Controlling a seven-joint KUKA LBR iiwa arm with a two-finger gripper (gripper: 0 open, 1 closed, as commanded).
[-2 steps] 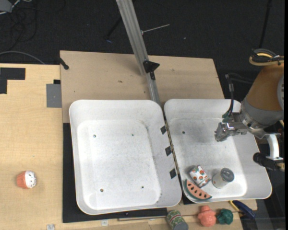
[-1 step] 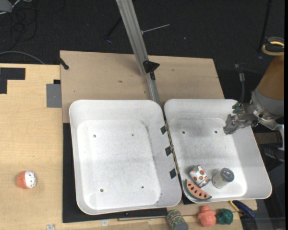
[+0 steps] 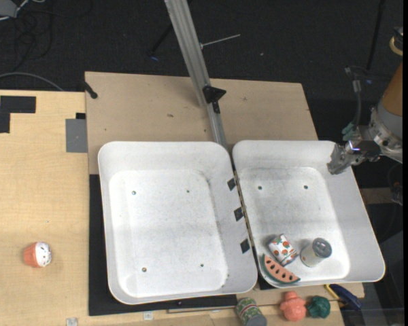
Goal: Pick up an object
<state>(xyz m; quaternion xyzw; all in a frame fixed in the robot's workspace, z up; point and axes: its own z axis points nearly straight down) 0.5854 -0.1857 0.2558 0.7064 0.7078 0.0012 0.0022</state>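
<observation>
Hand (image 3: 341,159) hovers at the upper right rim of the right bin (image 3: 285,161), at the right edge of the frame, with nothing seen between its fingers; whether it is wide or narrow cannot be told at this size and slant.

No object has been picked up, by the look of things. The likeliest targets lie together in the lower part of the right bin, well apart from the hand: a small red-and-white patterned cup (image 3: 282,248), a grey cylinder (image 3: 316,251) just beside it on the right, and a watermelon-slice toy (image 3: 280,269) below the cup against the bin's lower rim. All three rest on the bin floor.

What remains is the whole task, as judged from this view: the hand must travel down-frame across the bin, descend over one item, close on it and lift.

Left bin (image 3: 163,161) sits alongside, sharing a clipped edge with its neighbour. Beyond the bins, on the worktop (image 3: 34,182), a small orange-and-white ball (image 3: 37,255) sits at lower left, and a cluster of toys, among them a pink one (image 3: 292,306) and a green one (image 3: 319,307), lies along the bottom edge below the right bin. A metal rail (image 3: 194,53) slants up toward the top of the frame.
</observation>
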